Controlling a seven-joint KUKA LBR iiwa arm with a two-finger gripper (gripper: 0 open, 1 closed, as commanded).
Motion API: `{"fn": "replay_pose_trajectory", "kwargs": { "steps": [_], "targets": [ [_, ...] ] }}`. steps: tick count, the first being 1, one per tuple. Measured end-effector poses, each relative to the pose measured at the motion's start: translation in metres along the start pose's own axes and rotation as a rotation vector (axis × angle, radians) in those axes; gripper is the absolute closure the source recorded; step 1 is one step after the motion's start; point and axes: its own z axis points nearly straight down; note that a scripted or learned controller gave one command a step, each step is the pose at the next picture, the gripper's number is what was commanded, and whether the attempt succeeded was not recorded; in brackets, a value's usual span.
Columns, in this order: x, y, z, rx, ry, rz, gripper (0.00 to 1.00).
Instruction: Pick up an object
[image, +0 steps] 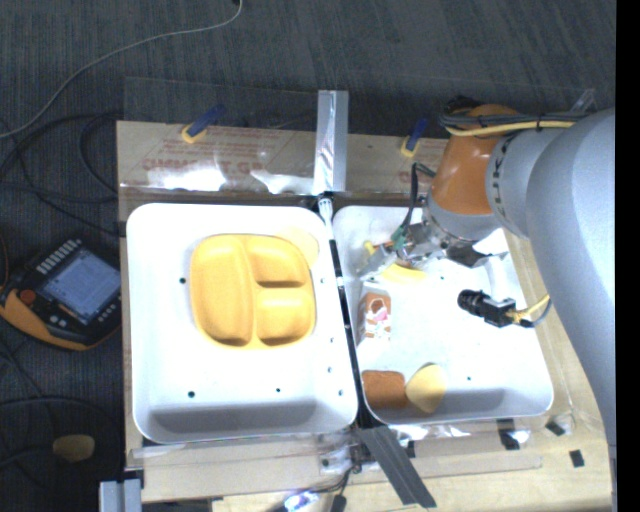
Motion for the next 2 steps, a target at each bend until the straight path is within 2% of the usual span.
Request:
{"fn": "replay_pose_trajectory", "kwargs": {
  "steps": [1,2],
  "targets": [
    [0.001,0.002,-0.01,-0.003,0.003,-0.004,1.0],
    [0.022,-0.026,-0.094,0.007,0.007,-0.206,1.0]
  ]
}}
